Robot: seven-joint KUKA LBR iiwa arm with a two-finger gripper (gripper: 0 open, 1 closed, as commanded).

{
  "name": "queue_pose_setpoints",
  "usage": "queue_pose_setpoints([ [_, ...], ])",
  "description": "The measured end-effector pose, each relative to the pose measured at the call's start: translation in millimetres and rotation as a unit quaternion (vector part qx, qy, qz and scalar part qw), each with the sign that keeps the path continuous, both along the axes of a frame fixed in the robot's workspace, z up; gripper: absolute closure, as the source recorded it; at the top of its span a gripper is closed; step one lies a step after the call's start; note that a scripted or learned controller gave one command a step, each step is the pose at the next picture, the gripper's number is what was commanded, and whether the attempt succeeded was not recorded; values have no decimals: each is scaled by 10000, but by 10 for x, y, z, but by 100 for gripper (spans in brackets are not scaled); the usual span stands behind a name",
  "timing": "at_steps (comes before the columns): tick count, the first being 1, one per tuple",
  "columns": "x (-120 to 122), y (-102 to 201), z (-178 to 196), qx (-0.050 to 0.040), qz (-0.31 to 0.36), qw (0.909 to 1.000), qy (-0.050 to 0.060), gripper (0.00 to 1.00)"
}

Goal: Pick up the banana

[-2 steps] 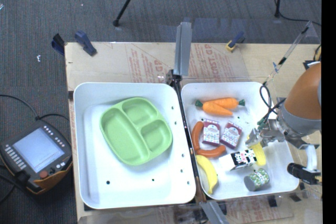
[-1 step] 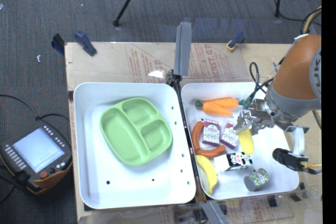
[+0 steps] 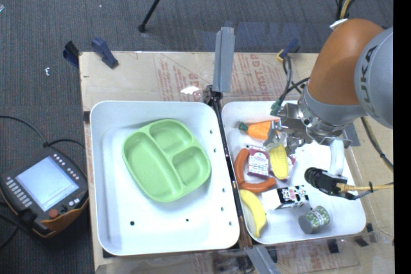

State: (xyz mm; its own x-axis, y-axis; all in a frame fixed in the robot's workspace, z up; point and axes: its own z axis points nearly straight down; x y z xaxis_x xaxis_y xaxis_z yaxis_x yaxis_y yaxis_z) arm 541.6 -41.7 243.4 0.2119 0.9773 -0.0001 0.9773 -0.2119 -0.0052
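Note:
The banana (image 3: pixel 254 210) is yellow and curved. It lies near the front left corner of the right bin (image 3: pixel 356 218), close to the wall between the two bins. My gripper (image 3: pixel 281 133) hangs over the back half of the same bin, above the top end of a yellow corn cob (image 3: pixel 279 162). It is well behind the banana and apart from it. Nothing shows between the gripper and the banana except the other toys.
Around the banana lie a red sausage (image 3: pixel 247 184), a red box (image 3: pixel 258 162), a black-and-white carton (image 3: pixel 292 196), a grey can (image 3: pixel 313 219) and an orange carrot (image 3: pixel 259 130). The left bin (image 3: pixel 106 215) holds a green divided plate (image 3: pixel 167 159).

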Motion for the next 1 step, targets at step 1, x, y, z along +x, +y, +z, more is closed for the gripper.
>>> queue_pose_setpoints([
  [1,353,572,85,-8,-303,9995,7,100],
])
